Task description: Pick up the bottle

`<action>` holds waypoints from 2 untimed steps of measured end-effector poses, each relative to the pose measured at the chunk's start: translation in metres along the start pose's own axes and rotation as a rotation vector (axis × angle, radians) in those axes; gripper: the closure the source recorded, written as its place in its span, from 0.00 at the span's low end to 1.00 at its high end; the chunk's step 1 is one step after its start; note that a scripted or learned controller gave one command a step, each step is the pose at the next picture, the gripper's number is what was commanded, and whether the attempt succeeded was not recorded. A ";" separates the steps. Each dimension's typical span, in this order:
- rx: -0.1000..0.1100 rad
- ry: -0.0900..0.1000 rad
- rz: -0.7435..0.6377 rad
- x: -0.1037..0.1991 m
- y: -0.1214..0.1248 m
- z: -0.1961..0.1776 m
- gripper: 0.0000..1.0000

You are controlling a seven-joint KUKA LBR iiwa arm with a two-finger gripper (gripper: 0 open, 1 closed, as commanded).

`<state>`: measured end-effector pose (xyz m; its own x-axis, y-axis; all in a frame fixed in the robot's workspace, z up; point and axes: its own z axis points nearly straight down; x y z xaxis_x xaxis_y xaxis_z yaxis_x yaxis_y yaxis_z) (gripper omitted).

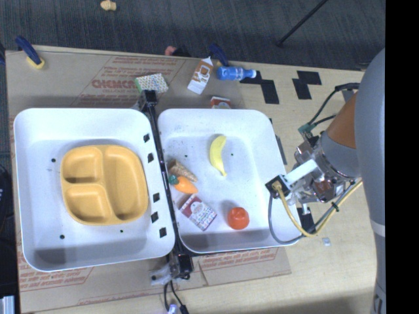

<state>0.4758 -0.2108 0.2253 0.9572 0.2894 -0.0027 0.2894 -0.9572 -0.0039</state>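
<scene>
Bottle (234, 74), blue plastic, lies on cardboard beyond the bins; jaws' state can't be told.

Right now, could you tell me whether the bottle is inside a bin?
Out. The bottle lies on its side on the bench beyond the right bin.

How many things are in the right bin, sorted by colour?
Yellow: 1, the banana
Orange: 1, the carrot
Red: 2, the round red piece and the red and white packet
Tan: 1, the cone-shaped piece
Total: 5
</scene>
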 end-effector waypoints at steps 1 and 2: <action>0.004 -0.002 0.084 0.000 -0.001 0.009 1.00; 0.001 0.001 0.085 0.000 0.000 0.002 1.00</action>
<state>0.4761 -0.2105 0.2233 0.9784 0.2069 -0.0025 0.2069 -0.9784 -0.0052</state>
